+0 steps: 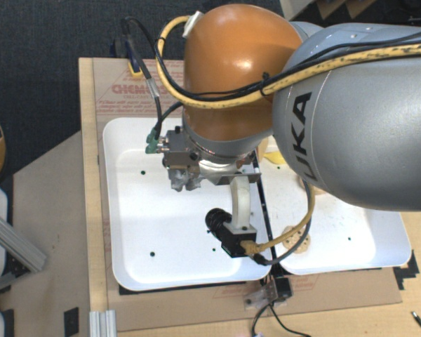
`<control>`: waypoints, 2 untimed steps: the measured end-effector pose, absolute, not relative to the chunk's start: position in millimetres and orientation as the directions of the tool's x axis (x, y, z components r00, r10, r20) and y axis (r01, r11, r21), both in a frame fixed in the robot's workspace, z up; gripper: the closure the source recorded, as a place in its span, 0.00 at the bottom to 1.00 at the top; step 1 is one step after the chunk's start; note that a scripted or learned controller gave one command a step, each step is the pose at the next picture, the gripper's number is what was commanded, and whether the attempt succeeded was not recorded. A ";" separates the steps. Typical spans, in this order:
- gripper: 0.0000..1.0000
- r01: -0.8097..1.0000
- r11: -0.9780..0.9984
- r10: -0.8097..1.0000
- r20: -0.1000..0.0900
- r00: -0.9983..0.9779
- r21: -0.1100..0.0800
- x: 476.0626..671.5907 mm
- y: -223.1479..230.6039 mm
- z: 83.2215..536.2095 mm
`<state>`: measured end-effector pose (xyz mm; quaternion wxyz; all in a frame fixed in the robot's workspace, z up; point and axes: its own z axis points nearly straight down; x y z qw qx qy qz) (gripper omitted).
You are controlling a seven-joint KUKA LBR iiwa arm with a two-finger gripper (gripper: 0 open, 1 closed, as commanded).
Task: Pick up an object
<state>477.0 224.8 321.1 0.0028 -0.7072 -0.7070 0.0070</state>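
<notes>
Spanning the right bin (351, 248) from the right with the grey arm (365, 118). Hanging the gripper (184, 177) over the left bin's (144, 220) far half, hiding whether open, shut or holding anything. Half-covering a yellow object (275, 158) in the right bin.

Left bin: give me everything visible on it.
The left bin is a shallow white tray, plastic by its look, with rounded corners and a raised rim. A few small dark specks dot its floor. It lies flat on a tan board, its right side against the right bin. The arm hangs over its upper right part.
</notes>
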 end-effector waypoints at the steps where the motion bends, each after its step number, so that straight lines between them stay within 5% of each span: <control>1: 1.00 1.000 0.001 1.000 0.009 -0.001 0.020 480.1 211.6 497.8; 2: 1.00 1.000 0.000 1.000 -0.007 0.000 -0.015 477.1 224.9 352.7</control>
